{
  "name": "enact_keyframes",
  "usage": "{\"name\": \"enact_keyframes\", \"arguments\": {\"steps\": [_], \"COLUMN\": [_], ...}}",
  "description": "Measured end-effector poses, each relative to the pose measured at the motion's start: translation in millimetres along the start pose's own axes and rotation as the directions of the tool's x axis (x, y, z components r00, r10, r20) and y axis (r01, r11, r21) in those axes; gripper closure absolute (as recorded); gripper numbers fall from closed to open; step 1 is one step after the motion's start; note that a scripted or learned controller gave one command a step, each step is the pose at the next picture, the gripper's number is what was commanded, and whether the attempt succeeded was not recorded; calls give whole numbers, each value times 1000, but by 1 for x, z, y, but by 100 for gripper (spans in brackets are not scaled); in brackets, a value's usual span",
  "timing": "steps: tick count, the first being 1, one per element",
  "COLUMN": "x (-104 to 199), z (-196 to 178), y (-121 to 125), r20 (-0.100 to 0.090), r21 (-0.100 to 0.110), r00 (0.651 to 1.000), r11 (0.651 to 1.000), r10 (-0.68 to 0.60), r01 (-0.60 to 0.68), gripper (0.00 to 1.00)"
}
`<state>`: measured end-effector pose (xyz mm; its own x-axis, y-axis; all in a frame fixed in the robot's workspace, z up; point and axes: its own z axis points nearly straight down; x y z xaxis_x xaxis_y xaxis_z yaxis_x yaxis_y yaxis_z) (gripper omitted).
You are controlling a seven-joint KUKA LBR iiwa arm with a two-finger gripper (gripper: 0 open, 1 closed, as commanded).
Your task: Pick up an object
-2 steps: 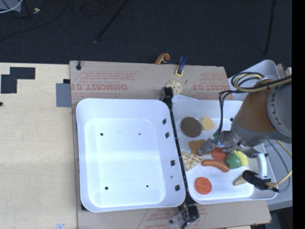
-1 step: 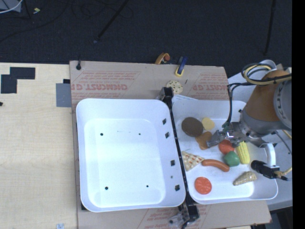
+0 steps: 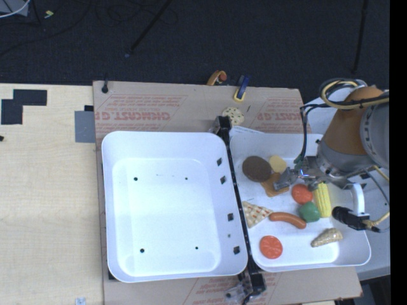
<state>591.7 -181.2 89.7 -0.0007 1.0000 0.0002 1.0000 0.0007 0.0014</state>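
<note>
The shallow white right bin [image 3: 356,256] holds the toy food; the grey arm [image 3: 356,138] reaches in from three o'clock. Its two-finger gripper [image 3: 304,175] hangs low over the brown oval patty [image 3: 257,168], red tomato [image 3: 302,194] and yellow corn cob [image 3: 323,199]. I cannot tell the gripper's state. Judged: approach step; next it must settle on one piece.

I see two white plastic bins [image 3: 121,170], a dark brown round patty [image 3: 256,168], yellow corn cob [image 3: 323,199], red-orange sausage [image 3: 287,219], green round vegetable [image 3: 310,213], red tomato slice [image 3: 271,246].
</note>
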Motion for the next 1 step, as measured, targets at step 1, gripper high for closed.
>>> {"name": "enact_keyframes", "arguments": {"steps": [1], "x": [43], "z": [-1], "y": [-47], "r20": [1], "r21": [-3], "r00": [1000], "r11": [1000], "r10": [3], "r01": [-3], "gripper": [0]}}
